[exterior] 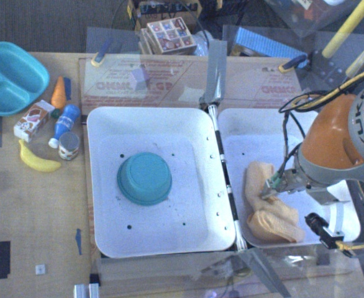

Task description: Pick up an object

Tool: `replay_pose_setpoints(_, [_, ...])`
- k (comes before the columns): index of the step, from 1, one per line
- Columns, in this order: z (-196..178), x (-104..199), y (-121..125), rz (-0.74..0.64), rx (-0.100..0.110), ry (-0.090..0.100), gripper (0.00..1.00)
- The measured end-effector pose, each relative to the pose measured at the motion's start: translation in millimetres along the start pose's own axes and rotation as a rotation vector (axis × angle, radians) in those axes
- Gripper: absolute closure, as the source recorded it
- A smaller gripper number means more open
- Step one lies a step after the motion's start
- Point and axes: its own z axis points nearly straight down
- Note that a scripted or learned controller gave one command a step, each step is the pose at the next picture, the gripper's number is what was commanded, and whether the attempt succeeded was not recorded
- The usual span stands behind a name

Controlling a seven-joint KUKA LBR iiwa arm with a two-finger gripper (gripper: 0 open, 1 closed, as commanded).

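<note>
A teal bowl lies upside down in the left bin. In the right bin lie two tan, bread-like soft pieces: one upright near the bin's left wall, another at the front. My gripper hangs low over the right bin, its tip against the right side of the upper tan piece. Nothing shows clearly between its fingers, and their state is hard to read from this angle.
On the bench left of the bins are a teal divided dish, a banana, a small can, a bottle, a carton and a carrot. Boxes stand behind the bins.
</note>
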Motion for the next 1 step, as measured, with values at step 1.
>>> replay_pose_setpoints(1, [-133.6,37.0,57.4,-0.154,0.013,0.002,1.0])
